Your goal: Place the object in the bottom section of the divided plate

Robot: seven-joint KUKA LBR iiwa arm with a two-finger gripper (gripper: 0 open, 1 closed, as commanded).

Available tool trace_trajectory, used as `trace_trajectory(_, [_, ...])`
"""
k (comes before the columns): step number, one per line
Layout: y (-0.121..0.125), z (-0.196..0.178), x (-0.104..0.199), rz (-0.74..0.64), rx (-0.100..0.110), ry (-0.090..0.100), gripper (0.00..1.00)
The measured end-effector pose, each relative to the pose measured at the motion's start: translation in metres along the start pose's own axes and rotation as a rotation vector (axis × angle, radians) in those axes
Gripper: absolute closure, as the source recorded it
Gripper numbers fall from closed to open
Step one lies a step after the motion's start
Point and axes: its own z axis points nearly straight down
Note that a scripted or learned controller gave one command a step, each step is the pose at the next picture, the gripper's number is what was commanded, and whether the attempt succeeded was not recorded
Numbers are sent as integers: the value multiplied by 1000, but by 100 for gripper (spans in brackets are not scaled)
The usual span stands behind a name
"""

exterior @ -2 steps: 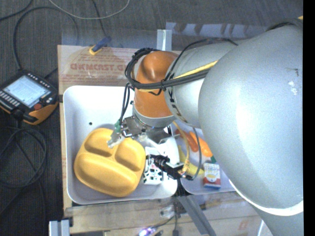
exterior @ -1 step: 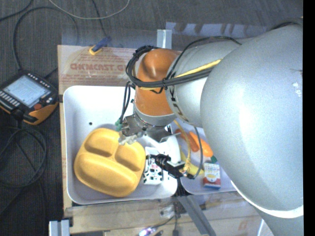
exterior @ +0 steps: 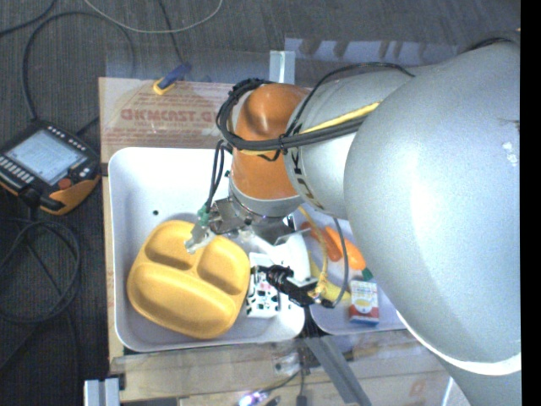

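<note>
From the overhead camera, I see the yellow divided plate [exterior: 190, 282] lying in the left bin [exterior: 135, 176], toward that bin's near edge, with its two smaller sections facing the bin's far edge and the single large section nearest me. The hand [exterior: 245, 227] sits under the orange wrist band, just beside the plate's far right rim; I cannot tell whether it is open, closed, or carrying anything, because the wrist hides it. A small white printed card [exterior: 264, 297] stands against the plate's right rim, and I take that to be the object, though I'm not sure. Its long axis looks roughly upright, leaning on the bin's right wall. An orange piece [exterior: 336, 245] and a small carton [exterior: 364, 301] lie in the right bin. To do this step well, I'd centre over the large near section and lower before releasing, keeping clear of the dividing ridge.
</note>
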Motion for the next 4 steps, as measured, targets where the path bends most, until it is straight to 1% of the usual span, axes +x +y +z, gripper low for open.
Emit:
trace_trajectory(1, [0, -8, 0, 0, 3, 0, 100])
trace_trajectory(2, [0, -8, 0, 0, 3, 0, 0])
trace_trajectory(3, [0, -16, -1, 1, 6, 0, 100])
trace_trajectory(4, [0, -16, -1, 1, 6, 0, 0])
